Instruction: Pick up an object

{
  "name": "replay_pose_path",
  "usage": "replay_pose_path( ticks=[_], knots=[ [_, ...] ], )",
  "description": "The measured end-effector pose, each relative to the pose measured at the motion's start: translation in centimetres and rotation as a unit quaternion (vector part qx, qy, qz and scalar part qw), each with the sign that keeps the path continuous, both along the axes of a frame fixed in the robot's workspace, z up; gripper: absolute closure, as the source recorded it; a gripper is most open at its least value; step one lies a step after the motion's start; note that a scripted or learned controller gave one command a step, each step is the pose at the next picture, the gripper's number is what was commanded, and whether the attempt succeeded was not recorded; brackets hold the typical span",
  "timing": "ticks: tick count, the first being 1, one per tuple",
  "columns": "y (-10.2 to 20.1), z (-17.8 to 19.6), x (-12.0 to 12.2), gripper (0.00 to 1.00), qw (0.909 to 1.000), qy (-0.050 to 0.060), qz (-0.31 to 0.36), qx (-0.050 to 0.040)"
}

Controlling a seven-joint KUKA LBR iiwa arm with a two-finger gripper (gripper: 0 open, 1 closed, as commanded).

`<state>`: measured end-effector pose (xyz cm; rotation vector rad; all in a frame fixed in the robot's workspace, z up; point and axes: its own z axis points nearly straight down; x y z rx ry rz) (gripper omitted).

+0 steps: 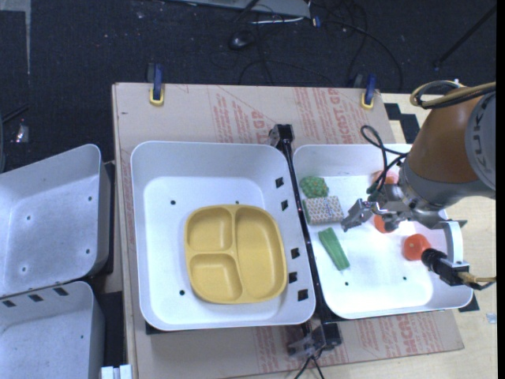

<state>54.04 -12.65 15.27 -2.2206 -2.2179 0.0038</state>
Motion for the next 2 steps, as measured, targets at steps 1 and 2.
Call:
replay_pose_path(
  ticks=[1,2],
  knots=[
    [0.9,-4.8,-0.3,0.0,1.0,0.001,0.0,0.0005],
    [0.9,-5.9,-0.2,0.0,1.0,-0.003,0.0,-0.0003]
  ],
)
